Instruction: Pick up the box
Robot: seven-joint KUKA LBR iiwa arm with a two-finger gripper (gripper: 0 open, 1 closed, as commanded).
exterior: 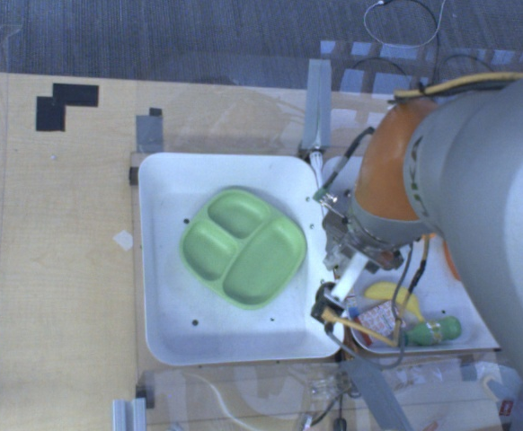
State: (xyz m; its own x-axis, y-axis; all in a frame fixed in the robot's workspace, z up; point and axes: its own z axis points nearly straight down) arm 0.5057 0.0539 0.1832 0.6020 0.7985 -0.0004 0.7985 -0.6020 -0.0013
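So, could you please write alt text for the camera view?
The grey and orange arm hangs low over the right bin, which holds a small red-and-white box, a banana and a green item. The left bin holds a green divided plate.

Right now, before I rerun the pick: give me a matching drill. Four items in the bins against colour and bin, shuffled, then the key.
Items:
1. divided plate
2. banana
3. bottle
4. box

Colour and place:
A. yellow, right bin
B. red-and-white print, right bin
C. light green, left bin
D. darker green, right bin

Pairs: 1-C, 2-A, 3-D, 4-B.
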